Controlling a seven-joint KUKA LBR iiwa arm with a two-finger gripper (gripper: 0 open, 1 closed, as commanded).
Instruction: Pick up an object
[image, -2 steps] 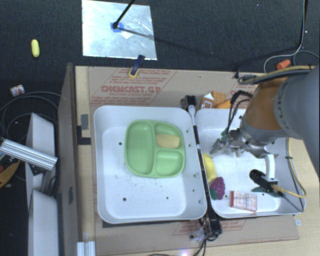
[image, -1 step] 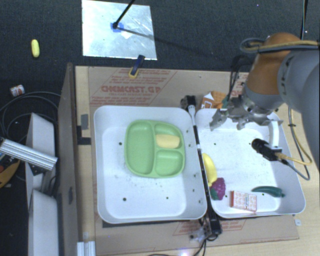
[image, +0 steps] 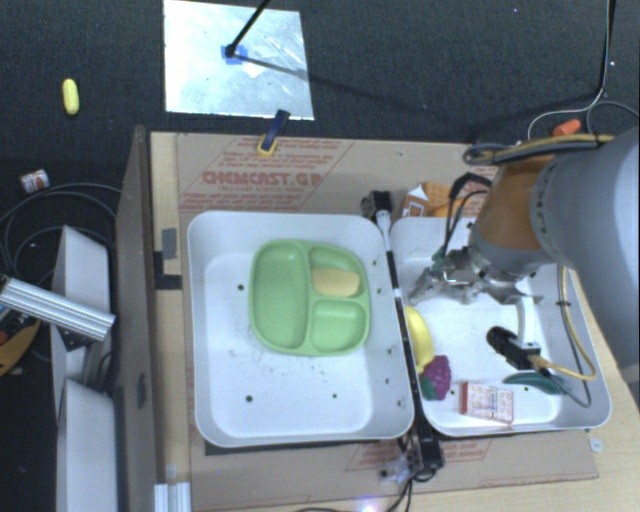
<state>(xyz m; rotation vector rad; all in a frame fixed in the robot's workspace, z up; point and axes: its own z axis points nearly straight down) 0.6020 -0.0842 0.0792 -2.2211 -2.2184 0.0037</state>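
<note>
Green divided plate (image: 305, 298) fills my left bin (image: 225, 400), lemon (image: 417, 335), purple toy (image: 435, 376), small box (image: 487, 401) crowd right bin's (image: 590, 395) near edge, jaws (image: 455, 280) state I cannot tell.

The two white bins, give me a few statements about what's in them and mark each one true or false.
1. The green divided plate lies in the left bin. True.
2. A yellow item sits in one of the plate's compartments. True.
3. The purple object lies in the left bin. False: it is in the right bin.
4. The small red and white box lies on the plate. False: it lies on the right bin's floor, beside the purple object.
5. The arm is over the right bin. True.
</note>
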